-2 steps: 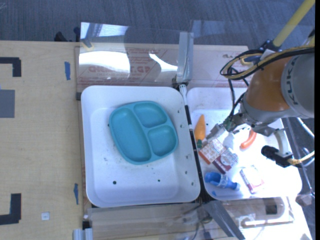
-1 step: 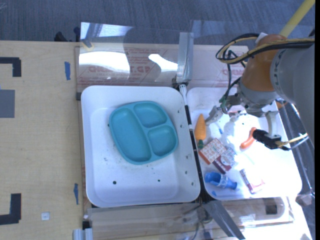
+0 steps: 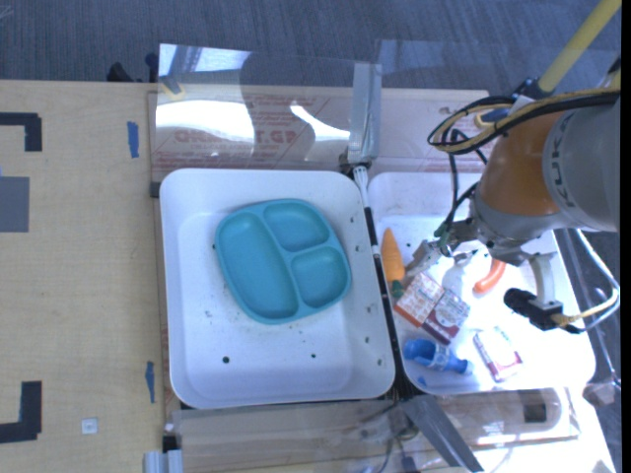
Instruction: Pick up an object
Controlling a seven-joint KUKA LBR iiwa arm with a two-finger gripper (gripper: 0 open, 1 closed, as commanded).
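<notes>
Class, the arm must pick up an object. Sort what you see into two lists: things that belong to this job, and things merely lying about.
Belongs to the job:
gripper
orange carrot
red-and-white packet
blue toy
pink-edged packet
right bin

Lying about:
blue divided plate
left bin
wooden bench

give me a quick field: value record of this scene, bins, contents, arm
left bin: holds a blue divided plate
right bin: orange carrot-like piece, red-and-white packet, blue item, pink-and-white packet
arm: grey with orange band, over the right bin
claw: low among the right bin's items; grip state unclear
</notes>
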